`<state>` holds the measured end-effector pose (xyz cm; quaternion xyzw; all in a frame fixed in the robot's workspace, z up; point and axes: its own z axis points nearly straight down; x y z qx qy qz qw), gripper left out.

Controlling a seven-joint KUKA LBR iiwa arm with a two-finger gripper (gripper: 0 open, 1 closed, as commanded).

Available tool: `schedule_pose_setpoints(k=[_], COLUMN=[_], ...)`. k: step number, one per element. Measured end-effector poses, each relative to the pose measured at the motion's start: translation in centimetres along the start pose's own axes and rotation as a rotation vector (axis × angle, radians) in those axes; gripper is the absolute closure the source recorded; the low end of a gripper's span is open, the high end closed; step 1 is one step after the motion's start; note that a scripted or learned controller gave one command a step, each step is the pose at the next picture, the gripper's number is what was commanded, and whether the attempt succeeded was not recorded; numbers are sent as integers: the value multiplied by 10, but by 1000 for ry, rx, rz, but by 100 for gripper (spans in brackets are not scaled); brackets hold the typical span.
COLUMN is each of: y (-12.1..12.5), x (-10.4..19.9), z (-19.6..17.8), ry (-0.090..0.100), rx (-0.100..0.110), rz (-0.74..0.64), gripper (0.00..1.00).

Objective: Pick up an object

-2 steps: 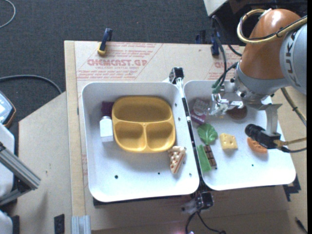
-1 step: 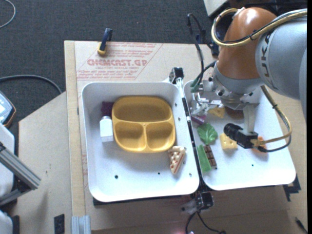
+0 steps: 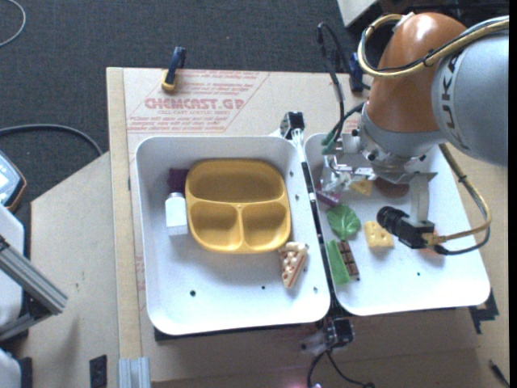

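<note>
**Crowded corner, risky grab**

Because the gripper (image 3: 343, 176) sits low at the right bin's (image 3: 452, 285) upper-left corner among a purple piece (image 3: 328, 196) and green leaf (image 3: 343, 219), it may pinch nothing or two; whether it is spread or closed, I cannot tell.

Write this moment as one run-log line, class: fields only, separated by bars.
arm: over right bin | gripper: low at its upper-left corner, near purple item | grasp: none visible | left bin: yellow tray, white bottle
</note>
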<state>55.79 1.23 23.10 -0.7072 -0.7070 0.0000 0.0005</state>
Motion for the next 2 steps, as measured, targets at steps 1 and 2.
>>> schedule_pose_setpoints(k=[1,2], y=[7,9], x=[-8,-12], z=[-3,0], ry=[-1,-2], rx=[-3,-2], rz=[0,0], gripper=[100,100])
